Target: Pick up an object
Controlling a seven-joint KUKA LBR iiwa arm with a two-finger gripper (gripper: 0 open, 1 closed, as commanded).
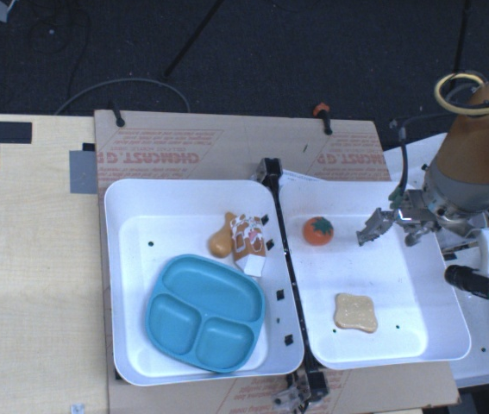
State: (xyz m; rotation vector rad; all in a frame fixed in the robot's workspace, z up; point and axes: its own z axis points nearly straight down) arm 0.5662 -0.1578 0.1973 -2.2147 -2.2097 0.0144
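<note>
In the right bin (451, 335) an orange round fruit with a green top (317, 230) lies near the left wall. A flat beige piece shaped like toast (355, 312) rests toward the front. My gripper (392, 230) hangs over the right bin's back right part, to the right of the orange fruit and apart from it. Its fingers (371, 229) are spread open with nothing between them.
The left bin (128, 231) holds a blue divided plate (205, 311), plus a brown toy and a white patterned packet (242, 235) against the wall between the bins. Cardboard lies under both bins. The arm's orange band (473, 145) rises at the right.
</note>
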